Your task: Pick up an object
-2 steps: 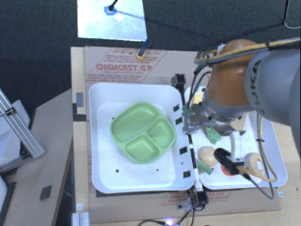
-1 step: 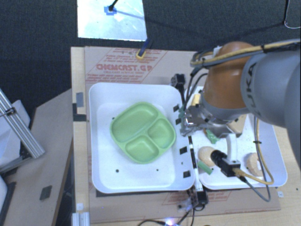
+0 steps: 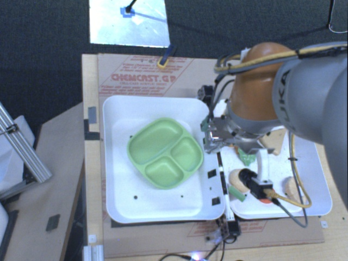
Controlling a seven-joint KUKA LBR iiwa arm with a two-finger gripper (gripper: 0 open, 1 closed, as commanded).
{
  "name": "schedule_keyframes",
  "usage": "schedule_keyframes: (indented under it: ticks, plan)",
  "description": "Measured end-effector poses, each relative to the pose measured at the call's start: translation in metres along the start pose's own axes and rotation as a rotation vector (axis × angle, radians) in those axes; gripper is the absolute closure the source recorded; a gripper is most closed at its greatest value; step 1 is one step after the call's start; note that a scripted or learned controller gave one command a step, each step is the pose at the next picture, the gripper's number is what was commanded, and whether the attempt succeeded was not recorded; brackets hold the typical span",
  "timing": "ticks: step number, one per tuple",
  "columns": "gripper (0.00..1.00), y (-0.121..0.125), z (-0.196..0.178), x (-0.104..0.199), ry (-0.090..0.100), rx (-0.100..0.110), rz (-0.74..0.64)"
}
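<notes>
- Approach step of the pick, by judgement: gripper (image 3: pixel 213 137) poised low over the inner wall where the left bin (image 3: pixel 117 200) meets the right bin (image 3: pixel 321 203), with the grey arm (image 3: pixel 310 102) reaching in across the right bin.
- Cannot tell how far open the gripper is, or whether anything is in its hold; hidden under the wrist from this angle.
- No lifted object seen, so reckoned as not yet picked.
- Nearest candidates: a green divided plate (image 3: pixel 166 152) lying flat in the middle of the left bin, its right edge just beside the gripper; and a green scrap (image 3: pixel 248 158) in the right bin, close under the wrist.
- Next move, as a judgement: calls for settling on one target, centring above it and coming straight down. For the plate, needs a pinch on the thin raised rim, likely to slip. For the small pieces, needs care not to clip the bin wall.
- Left bin: holds the plate alone, with three compartments and nothing in them.
- Right bin: holds several small things partly covered by the arm. Besides the green scrap, a tan rounded piece (image 3: pixel 236 176) near the inner wall, a smaller green bit (image 3: pixel 237 193) just beside it, a red bit (image 3: pixel 265 200) toward the view's lower edge, a pale tan piece (image 3: pixel 291 188) further right, and a beige piece (image 3: pixel 278 141) behind.
- Too small or too covered to name more closely.
</notes>
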State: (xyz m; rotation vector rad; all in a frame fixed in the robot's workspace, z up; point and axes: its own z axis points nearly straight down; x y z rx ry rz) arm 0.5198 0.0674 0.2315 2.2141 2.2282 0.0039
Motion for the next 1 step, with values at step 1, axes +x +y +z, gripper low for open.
schedule_keyframes:
  ticks: [1]
  plan:
    - [1.0,-0.0112,0.0055,0.0073,-0.001,0.001,0.0]
